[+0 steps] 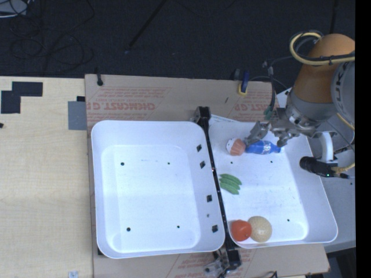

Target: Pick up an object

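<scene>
A cardboard-covered bench (145,97) bears 2 white bins (151,242). The right bin (313,213) holds 5 objects. Gripper (269,133) hovers above the blue object (262,148); grasp state unclear.

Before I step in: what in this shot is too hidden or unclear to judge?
- Gripper, camera view: the wrist hangs over it, so its contact with the blue object can't be judged.
- Blue object: too small and blurred to identify; its upper edge is under the gripper.
- Orange-and-white item: too blurred to identify.
- Arm: cut off by the right edge.
</scene>
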